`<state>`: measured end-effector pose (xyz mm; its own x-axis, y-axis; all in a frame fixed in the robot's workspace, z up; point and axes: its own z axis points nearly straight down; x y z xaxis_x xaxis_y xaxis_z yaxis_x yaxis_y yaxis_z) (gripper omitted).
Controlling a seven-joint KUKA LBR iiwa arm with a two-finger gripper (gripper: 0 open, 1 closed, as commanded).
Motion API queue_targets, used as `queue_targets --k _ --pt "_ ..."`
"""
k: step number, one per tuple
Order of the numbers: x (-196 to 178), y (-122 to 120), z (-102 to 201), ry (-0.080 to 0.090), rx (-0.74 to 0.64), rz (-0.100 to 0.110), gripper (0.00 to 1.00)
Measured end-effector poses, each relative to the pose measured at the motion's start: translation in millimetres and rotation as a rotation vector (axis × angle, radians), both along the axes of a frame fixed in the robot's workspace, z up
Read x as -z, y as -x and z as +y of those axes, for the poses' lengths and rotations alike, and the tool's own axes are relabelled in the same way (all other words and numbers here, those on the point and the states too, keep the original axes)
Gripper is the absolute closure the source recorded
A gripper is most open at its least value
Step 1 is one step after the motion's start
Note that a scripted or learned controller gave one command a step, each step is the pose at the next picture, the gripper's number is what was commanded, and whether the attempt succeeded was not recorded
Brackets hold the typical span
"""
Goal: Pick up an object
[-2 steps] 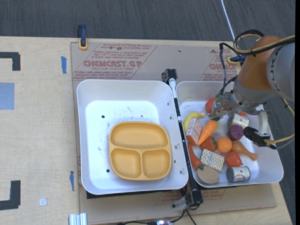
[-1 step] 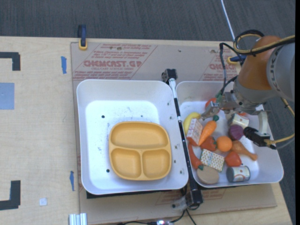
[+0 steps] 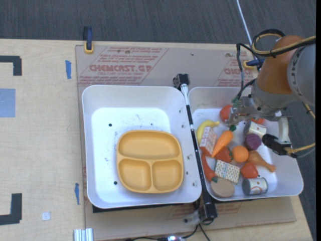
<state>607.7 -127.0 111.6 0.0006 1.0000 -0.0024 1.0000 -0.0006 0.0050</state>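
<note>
Two shallow white bins sit side by side on the table: the left bin [image 3: 95, 134] carries a yellow three-compartment tray [image 3: 149, 160], and the right bin [image 3: 293, 182] holds a crowded heap of toy food. Over that heap's upper part hangs the grey arm with its orange band [image 3: 275, 69], and the gripper [image 3: 241, 112] sits low among the toys near a red tomato-like piece [image 3: 226, 113]; whether the jaws stand apart or together I cannot tell, since the wrist hides them. Any toy here would serve as the object. They look like hollow plastic, light, stiff and rather slick, so rounded ones such as the orange ball [image 3: 240, 153] or the purple onion-like piece [image 3: 253, 141] may squirt out of a pinch. Better prospects, to my eye, are the carrot [image 3: 222, 143], taken across its thick middle, or the small can [image 3: 255, 186] lying near the front wall, gripped across its straight sides.
</note>
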Motion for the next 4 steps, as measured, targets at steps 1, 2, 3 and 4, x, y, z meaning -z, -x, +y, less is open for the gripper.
queue_targets --k 1,2,3,4 --pt "0.1 0.1 0.0 0.000 0.000 0.000 0.00" --pt "-9.8 -0.6 0.0 0.001 0.000 -0.002 1.00" --pt "-9.6 -0.5 0.0 0.000 0.000 -0.001 0.00" --pt "18.8 42.4 19.1 -0.002 -0.001 0.003 0.00"
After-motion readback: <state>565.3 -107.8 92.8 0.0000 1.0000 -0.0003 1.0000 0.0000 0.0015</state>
